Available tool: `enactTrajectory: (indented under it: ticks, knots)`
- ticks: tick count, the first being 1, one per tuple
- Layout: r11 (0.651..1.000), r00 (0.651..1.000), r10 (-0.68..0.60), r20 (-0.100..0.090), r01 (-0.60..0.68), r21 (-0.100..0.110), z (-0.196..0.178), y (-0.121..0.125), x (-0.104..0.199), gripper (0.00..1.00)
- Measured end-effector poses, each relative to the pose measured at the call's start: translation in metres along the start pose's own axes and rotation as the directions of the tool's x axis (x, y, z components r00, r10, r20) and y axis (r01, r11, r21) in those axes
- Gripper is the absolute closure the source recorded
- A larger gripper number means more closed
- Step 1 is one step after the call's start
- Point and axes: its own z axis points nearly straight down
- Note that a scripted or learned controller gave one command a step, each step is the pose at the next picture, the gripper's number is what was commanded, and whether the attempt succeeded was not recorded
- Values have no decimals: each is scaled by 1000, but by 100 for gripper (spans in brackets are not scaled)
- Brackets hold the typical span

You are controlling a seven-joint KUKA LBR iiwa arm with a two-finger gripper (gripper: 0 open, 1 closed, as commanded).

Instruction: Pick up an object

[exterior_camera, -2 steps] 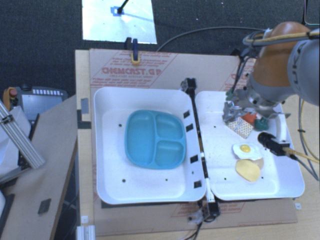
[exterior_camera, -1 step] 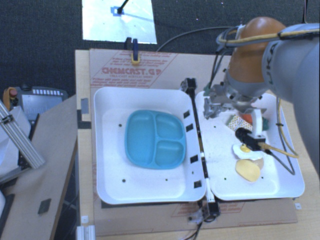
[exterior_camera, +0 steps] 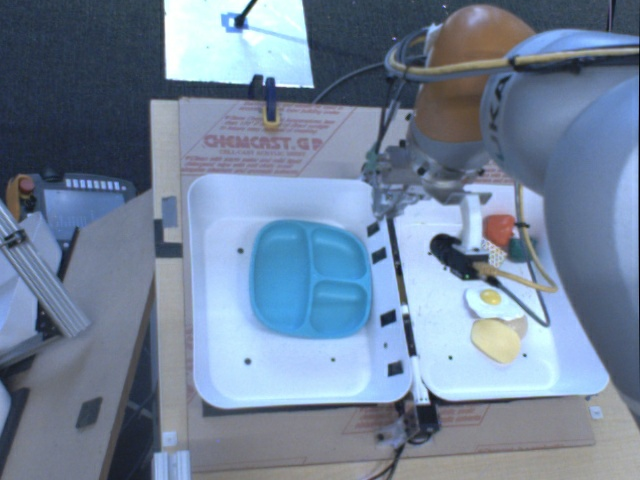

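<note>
In the left bin, across its middle and a little toward the right wall: a blue divided plate, flat on the floor. Looks too broad and low for a two-finger pinch; probably skids or tips free if taken by the rim. At the ridge shared by the two bins, near its far end: the gripper, pointing straight down, just above the ridge or touching it, hard to say which. Cannot tell whether spread or closed; nothing seen held. Risks striking the ridge on a plain descent from here, or closing on bin wall instead of an object. In the right bin, well to the right of the gripper, three small candidates. Near the far right edge, an orange-red piece with a green bit beside it. Toward the right wall, a toy fried egg. Just nearer the front edge, a flat yellow piece, touching the egg or nearly so. Thin and flat, both likely to be shoved aside rather than gripped, or dragged together. Over that bin, from the right: the grey arm, high and sweeping leftward, orange band above the wrist, wrist bent downward over the ridge, hiding the bin's far right corner.
</note>
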Motion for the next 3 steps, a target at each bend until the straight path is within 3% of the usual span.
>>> enactTrajectory:
  ticks: [1,2,3]
  knots:
    - [1000,1000,1,-1,-1,1,-10,14,50,100]
    - [1000,1000,3,2,-3,4,6,19,51,100]
    - [1000,1000,3,2,-3,3,5,19,51,0]
